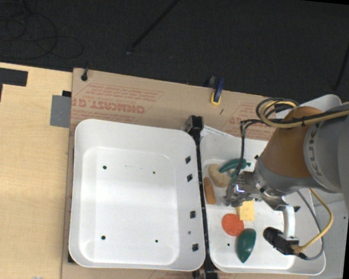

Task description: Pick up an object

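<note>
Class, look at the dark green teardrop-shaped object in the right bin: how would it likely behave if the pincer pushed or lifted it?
The green teardrop object looks smooth and rounded, so it may roll or pivot when pushed. Its tapered end could slip out of a narrow grasp. The orange-red round piece lies close beside it, and would probably get nudged too.

A dark carpeted floor [174, 29] fills the upper part, with black cables [25, 25] looped at its left. Below lies the pale wooden bench [11, 198], bearing black and grey patches near its top edge, and a brown printed cardboard sheet [141, 101] lies flat on it.
</note>
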`<action>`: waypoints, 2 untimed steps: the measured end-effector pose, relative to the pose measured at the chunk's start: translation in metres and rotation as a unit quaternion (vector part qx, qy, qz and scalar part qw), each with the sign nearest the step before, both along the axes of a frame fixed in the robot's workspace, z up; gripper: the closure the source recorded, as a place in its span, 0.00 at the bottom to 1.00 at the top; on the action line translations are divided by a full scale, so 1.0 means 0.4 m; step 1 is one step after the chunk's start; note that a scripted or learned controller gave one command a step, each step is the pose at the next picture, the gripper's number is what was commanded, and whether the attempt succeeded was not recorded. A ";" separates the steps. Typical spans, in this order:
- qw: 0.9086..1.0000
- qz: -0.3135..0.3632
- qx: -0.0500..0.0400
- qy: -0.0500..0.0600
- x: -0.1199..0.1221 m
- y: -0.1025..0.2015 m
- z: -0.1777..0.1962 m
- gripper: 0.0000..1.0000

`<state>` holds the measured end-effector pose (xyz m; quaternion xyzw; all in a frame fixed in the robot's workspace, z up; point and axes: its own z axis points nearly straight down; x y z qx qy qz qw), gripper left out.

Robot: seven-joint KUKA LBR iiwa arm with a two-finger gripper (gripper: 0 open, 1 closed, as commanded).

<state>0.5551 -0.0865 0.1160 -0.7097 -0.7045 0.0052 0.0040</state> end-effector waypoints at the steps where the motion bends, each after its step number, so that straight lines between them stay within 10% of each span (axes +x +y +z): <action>1: 1.000 0.008 0.002 -0.010 0.103 0.195 0.190 1.00; 2: 1.000 0.002 0.000 -0.004 0.003 0.078 0.177 1.00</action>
